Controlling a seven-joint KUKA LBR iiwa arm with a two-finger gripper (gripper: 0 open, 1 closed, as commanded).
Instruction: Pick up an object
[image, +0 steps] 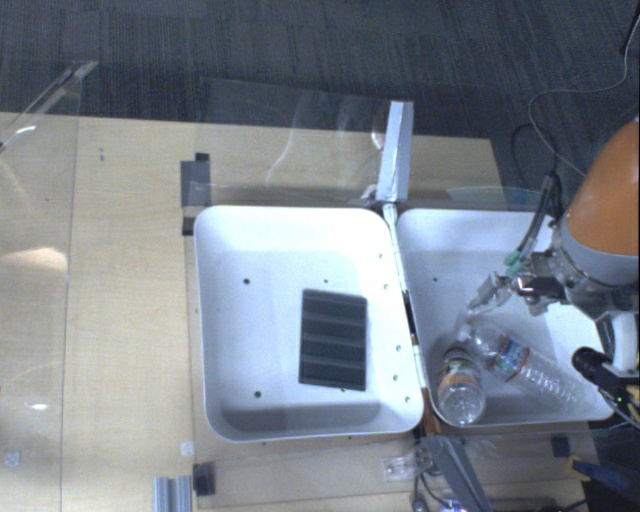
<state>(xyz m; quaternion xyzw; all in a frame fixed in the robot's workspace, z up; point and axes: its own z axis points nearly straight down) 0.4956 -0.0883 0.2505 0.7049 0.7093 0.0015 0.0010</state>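
A clear plastic bottle (520, 365) with a blue label lies on its side in the right bin (440, 250). Beside it, at the bin's front left corner, stands a second clear container (461, 388) with a brownish band. My gripper (497, 292) hangs over the middle of the right bin, just above and behind the lying bottle's left end. A flat black ribbed block (334, 338) lies in the middle of the left bin (240, 250).
The arm's orange band (612, 195) and grey wrist lean in over the right bin's right side, with cables running beside them. A grey upright post (395, 150) stands behind the gap between the bins. Black clamps sit at the left bin's corners.
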